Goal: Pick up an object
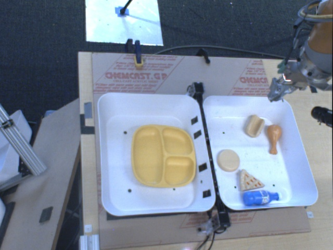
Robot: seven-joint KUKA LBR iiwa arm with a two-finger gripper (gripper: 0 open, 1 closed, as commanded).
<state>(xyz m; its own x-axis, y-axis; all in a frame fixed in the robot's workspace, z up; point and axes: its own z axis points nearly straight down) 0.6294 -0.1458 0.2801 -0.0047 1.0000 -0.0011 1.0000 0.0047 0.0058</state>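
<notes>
Nearest: blue bottle [260,197] and wedge slice [251,180] lie at my right bin's [303,155] front.
Middle: round cookie [228,160], bread piece [254,125], drumstick [273,137]; yellow tray [163,155] in the left bin [112,139].
Far: gripper [276,92] hangs over the rear rim, carrying nothing; jaw opening I cannot tell.
Approach: I'd take the isolated cookie, dropping straight.
Surroundings: cardboard-topped bench [140,72], dark carpet [41,30].

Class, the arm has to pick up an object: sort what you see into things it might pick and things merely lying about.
Belongs to the job:
- grey two-finger gripper
- tan bread-like block
- orange-brown toy drumstick
- round beige disc
- toy pizza wedge
- small blue bottle

Lying about:
- yellow compartment tray
- blue and yellow clamp
</notes>
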